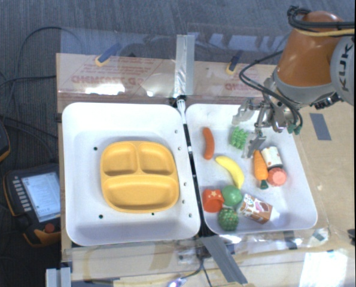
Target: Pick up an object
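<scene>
Nothing lifted yet — every item lies in right bin (297,187). Pincer (256,141) hangs low over bin's far side, between green block (239,137) and carrot (259,165); whether released or clenched, cannot tell. Descent, grip, lift all remain.

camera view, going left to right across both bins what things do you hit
yellow divided tray in the left bin → sausage → banana → carrot → small bottle with a red cap, all in the right bin; the cluster at its near edge overlaps, so it is left out.
</scene>
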Robot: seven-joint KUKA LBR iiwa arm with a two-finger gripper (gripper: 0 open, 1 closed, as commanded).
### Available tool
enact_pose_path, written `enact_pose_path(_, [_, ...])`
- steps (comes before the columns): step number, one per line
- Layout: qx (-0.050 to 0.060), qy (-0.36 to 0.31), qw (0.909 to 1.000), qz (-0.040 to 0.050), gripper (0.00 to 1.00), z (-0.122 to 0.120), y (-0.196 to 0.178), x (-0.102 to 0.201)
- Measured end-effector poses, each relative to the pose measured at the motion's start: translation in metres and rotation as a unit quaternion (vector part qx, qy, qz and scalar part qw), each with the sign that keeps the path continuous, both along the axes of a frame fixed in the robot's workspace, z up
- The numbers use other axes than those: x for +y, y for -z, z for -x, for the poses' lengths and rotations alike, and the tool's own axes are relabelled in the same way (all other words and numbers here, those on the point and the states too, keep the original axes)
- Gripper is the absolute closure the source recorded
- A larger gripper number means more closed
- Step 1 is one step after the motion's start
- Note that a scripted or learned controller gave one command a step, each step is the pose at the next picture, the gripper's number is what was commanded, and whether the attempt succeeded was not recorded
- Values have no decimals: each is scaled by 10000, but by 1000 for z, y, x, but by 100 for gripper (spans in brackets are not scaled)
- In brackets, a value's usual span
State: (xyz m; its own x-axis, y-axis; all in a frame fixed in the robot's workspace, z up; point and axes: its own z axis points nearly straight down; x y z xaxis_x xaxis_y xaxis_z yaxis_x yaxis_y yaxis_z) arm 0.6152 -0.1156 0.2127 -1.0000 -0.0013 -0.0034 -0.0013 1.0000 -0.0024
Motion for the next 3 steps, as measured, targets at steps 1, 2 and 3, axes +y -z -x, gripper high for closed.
enact_pose_path(1, [-3,-267,9996,0,0,56,119,-3])
enact_pose_path(2, [-70,354,9993,-6,0,-15,121,22])
enact_pose_path(3, [-49,698,9975,-22,0,-19,122,21])
